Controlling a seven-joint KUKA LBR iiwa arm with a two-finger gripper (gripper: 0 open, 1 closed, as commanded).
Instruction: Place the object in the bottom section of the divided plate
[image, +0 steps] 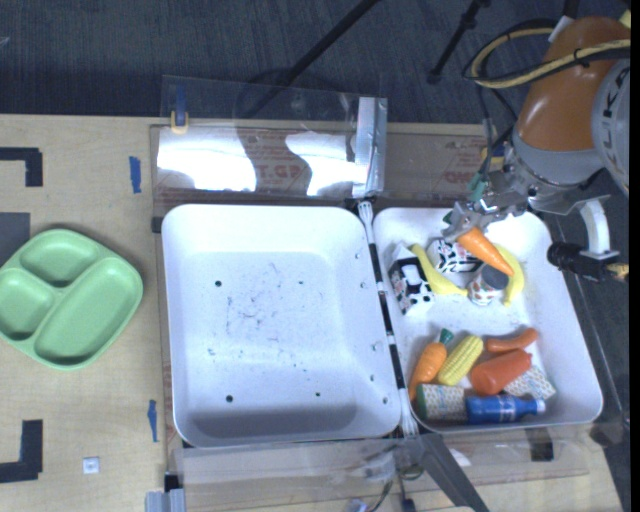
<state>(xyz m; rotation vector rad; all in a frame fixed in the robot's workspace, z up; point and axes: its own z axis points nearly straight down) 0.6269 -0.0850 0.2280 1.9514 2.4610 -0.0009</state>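
While the green divided plate (68, 297) sits on the wooden bench at the far left of the frame, well apart from everything else, the work is all at the far right. The plate's largest compartment is the one toward the lower right of its body, with two smaller wells above it and to the left; that large well reads as the bottom section. Moving rightward, the left white bin (270, 320) lies bare between plate and toys. Next comes the right white bin (570, 350), crowded: a black-and-white cow figure (412, 282) near its left wall, a yellow banana (510, 272), then lower down a small carrot (431, 362), a corn cob (461, 358), a red-orange piece (500, 372) and a blue bottle (500, 408). At the upper right, the gripper (478, 222) reaches down from the grey and orange arm and meets an orange carrot (483, 249), whose long axis runs diagonally from upper left to lower right. That carrot lies just below the fingertips, touching or very nearly so, but whether the fingers are closed around it I cannot tell from this angle. So the object is at the hand, and the plate lies far to the left and slightly lower in the frame, across the whole left bin.
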